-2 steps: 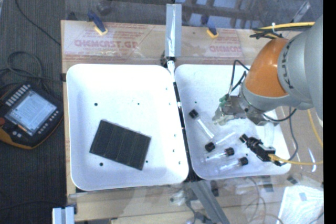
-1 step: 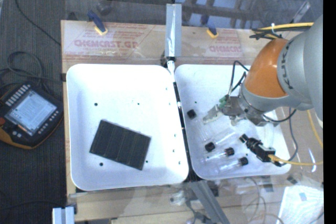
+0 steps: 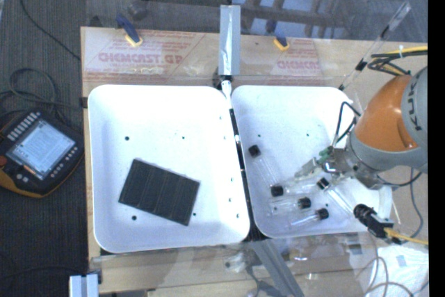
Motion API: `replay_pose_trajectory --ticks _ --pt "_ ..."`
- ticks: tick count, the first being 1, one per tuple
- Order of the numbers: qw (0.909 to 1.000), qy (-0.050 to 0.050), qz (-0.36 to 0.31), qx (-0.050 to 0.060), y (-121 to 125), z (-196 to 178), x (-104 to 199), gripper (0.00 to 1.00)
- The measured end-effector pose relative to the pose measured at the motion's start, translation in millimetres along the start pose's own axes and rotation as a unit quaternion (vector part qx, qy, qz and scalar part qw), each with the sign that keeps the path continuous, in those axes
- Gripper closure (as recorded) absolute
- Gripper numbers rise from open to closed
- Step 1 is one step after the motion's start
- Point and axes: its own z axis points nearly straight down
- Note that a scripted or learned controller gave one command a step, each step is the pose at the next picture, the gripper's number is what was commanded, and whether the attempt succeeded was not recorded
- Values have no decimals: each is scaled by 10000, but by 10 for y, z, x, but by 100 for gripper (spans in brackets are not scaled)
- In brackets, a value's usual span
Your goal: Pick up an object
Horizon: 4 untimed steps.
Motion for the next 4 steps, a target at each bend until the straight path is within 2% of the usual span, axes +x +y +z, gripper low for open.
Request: replay_pose_trajectory --ticks 1,2,3,4 --pt "10000 4 -7 -28 24 -115 6 100" --pt "10000 6 -7 -13 16 -99 8 0" --pt "9980 21 -625 81 -193 -456 -339 0" --pt "9998 67 -193 49 -89 3 -245 0"
